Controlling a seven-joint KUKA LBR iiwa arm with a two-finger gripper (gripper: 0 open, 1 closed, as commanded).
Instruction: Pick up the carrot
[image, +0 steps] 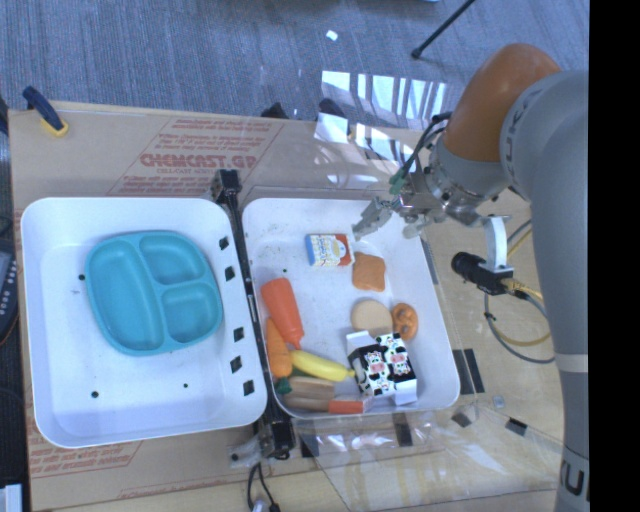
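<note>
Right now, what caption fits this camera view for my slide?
Robot tool hovers over the right bin's far edge; the carrot lies among toy food, a blue tray in the left bin.

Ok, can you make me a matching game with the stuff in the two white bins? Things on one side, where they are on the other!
Things:
1. carrot
2. blue tray
3. banana
4. gripper

Places:
A. in the left bin
B. over the right bin's far edge
C. right bin, by the left wall
D. right bin, near the front

Pairs: 1-C, 2-A, 3-D, 4-B
</note>
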